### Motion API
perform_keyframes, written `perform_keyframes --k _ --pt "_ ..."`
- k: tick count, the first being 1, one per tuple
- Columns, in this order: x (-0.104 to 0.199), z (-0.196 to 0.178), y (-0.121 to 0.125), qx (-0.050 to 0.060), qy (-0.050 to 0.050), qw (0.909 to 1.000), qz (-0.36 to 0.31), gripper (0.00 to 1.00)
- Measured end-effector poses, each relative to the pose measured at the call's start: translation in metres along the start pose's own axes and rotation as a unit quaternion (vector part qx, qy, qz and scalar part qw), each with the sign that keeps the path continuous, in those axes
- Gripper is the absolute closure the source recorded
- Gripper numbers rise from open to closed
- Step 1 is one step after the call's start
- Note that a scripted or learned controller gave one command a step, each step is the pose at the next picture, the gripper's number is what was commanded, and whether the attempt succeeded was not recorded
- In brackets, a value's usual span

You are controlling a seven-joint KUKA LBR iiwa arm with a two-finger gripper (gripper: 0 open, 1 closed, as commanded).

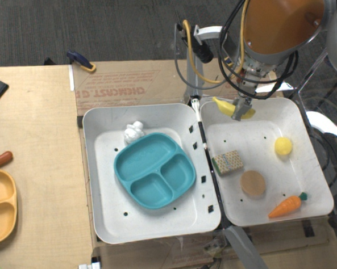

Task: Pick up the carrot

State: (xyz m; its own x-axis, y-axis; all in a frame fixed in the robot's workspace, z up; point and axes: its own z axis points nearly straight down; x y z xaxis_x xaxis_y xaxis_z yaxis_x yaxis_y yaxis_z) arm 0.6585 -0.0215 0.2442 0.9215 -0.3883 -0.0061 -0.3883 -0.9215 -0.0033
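Basically not started: small orange plastic carrot w/ green top [287,205] lies untouched near right white bin's [310,129] front edge. Gripper [242,110] hovers far off at bin's back; can't tell its state.

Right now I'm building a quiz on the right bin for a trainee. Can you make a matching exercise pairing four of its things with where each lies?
Things:
1. carrot
2. lemon
3. sponge
4. banana

Places:
A. far edge, beside the end effector
B. near right corner
C. left side, by the divider between the bins
D. right side, midway along the wall

Pairs: 1-B, 2-D, 3-C, 4-A
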Motion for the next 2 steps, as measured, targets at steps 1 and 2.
perform_keyframes --k 1,2 --pt "-0.009 -0.022 -0.024 0.000 0.002 0.9952 -0.098 1.00" --pt "-0.022 -0.020 -0.051 0.000 0.000 0.9989 0.046 1.00"
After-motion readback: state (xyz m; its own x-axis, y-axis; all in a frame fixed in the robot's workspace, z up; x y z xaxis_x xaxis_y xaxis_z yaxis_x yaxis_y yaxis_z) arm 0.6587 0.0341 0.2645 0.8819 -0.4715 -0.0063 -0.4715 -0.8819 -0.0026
